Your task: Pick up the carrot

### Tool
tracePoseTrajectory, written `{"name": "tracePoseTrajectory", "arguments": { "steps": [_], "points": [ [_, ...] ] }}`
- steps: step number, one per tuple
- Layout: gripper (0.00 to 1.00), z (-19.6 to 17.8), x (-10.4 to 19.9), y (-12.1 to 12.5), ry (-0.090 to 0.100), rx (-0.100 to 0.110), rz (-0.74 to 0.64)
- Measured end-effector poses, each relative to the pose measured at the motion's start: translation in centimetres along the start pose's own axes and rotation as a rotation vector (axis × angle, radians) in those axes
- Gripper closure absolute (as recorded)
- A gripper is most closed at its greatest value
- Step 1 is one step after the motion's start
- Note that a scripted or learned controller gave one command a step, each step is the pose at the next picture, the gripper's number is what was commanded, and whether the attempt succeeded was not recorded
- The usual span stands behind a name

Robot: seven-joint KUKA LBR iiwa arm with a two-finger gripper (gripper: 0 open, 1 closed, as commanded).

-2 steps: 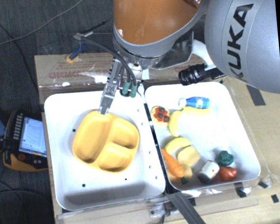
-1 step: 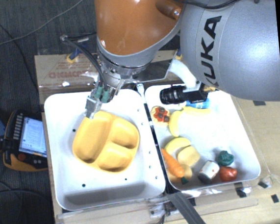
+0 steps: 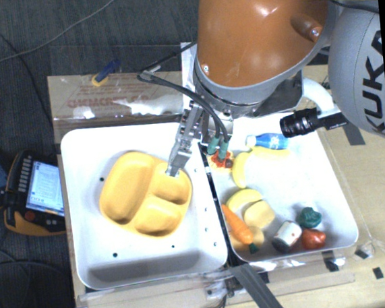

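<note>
**Arm poised over the left bin, carrot waiting in the right**

At far left, off the tabletop, a handheld control pendant (image 3: 37, 192) lies on dark carpet. Next comes the left bin (image 3: 94, 261), holding a large yellow, lobed item (image 3: 142, 192) that looks like a toy pepper. The gripper (image 3: 178, 163) hangs over this item's upper right edge; whether its jaws are spread or pressed together cannot be told from this angle, and nothing is seen between them.

Across the divider sits the right bin (image 3: 335, 190). The carrot (image 3: 237, 227) lies at its lower left, close to the dividing wall, touching pale yellow pieces (image 3: 252, 208). Further right are a small grey-and-white block (image 3: 287, 234) and a red item with a green top (image 3: 312, 230).

Judging by this, the approach step is in hand — the grasp is not yet made. The next move calls for shifting right and toward the camera, over the divider, then descending along the wall.
</note>
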State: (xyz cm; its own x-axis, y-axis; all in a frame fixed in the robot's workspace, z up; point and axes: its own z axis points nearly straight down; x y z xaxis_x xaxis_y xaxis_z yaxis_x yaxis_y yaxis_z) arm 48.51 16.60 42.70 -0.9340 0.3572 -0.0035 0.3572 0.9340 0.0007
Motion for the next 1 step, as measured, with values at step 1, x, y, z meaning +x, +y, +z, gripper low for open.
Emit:
{"name": "tracePoseTrajectory", "arguments": {
  "steps": [1],
  "points": [
    [1.00, -0.78, 1.98, 5.04, 0.000, -0.003, -0.497]
  ]
}}
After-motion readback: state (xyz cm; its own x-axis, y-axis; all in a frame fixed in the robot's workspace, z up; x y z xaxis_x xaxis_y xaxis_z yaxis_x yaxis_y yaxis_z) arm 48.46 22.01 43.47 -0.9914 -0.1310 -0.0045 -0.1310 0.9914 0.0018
